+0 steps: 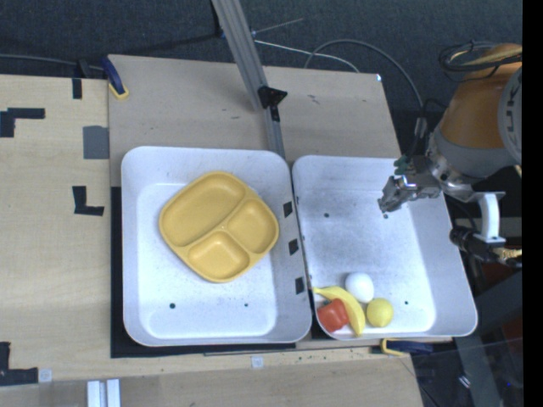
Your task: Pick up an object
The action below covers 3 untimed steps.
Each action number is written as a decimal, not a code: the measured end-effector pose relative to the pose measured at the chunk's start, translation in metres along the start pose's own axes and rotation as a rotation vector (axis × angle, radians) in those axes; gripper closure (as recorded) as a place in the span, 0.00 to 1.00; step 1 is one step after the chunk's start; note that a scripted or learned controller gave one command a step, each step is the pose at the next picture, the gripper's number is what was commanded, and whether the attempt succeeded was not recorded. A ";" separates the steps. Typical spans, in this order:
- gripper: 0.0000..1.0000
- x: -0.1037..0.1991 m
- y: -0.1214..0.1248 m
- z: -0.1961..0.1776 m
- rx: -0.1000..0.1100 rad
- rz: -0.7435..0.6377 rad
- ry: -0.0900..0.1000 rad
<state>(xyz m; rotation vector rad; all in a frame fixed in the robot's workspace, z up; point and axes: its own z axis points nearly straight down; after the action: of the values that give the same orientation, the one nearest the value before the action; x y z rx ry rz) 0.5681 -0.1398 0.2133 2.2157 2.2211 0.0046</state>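
grey hand (pixel 392 200) above right bin (pixel 373 244)

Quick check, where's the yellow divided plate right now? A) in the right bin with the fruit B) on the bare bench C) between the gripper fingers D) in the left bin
D: the yellow divided plate lies flat in the left bin, while the banana, white ball and other small items sit in the right bin's near corner, and the gripper hangs over the right bin's far part.
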 end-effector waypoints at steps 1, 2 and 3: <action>1.00 0.000 0.002 -0.053 0.000 0.001 0.000; 1.00 0.047 0.010 -0.037 0.007 -0.003 0.001; 1.00 0.097 0.015 -0.040 0.006 -0.004 0.002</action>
<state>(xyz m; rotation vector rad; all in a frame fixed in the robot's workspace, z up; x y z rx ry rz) 0.5831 -0.0428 0.2536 2.2150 2.2299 0.0008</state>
